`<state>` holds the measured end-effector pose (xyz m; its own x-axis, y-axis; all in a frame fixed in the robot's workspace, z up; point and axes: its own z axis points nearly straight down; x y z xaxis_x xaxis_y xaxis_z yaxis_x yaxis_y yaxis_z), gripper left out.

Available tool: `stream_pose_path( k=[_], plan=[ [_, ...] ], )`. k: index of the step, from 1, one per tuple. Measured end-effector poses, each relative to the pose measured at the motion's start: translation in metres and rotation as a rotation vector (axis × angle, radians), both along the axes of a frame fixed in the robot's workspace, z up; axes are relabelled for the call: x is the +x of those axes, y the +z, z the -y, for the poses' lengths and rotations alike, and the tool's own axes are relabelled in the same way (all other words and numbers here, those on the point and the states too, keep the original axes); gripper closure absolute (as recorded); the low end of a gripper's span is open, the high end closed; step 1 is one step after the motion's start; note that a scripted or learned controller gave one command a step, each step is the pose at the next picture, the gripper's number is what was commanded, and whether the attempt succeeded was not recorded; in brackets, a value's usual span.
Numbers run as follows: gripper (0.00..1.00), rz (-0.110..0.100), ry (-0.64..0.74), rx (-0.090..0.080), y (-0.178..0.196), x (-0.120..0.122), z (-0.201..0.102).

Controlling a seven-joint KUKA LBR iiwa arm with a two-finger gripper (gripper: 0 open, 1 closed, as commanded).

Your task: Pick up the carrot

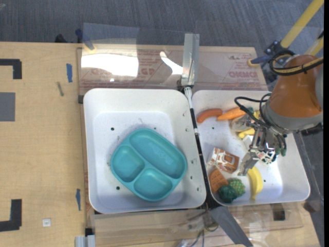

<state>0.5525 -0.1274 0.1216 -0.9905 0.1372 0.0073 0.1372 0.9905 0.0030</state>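
The carrot (pixel 231 114) is a small orange piece lying near the back of the right bin (pixel 293 181), just right of a reddish sausage (pixel 208 115). My gripper (pixel 258 153) hangs low over the middle of the right bin, in front of and to the right of the carrot and apart from it. Its metal fingers point down over a banana (pixel 255 182) and a small dark-and-white item (pixel 267 157). The carrot lies free on the bin floor.
The right bin also holds a printed snack packet (pixel 225 160), a brown piece (pixel 217 178), broccoli (pixel 232 189) and yellow bits (pixel 245 133). In the left bin (pixel 97 138) rests a teal divided plate (pixel 148 162). A divider wall (pixel 195 138) separates the bins.
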Motion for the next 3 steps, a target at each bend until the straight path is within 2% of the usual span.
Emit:
stream_pose_path(
  k=[1, 2, 3],
  plan=[
    [0.00, -0.009, -0.255, -0.005, -0.037, 0.084, 0.024],
    [0.00, 0.010, -0.263, -0.003, -0.036, 0.054, -0.020],
    [0.00, -0.035, -0.235, -0.013, -0.036, 0.093, -0.023]
  ],
)
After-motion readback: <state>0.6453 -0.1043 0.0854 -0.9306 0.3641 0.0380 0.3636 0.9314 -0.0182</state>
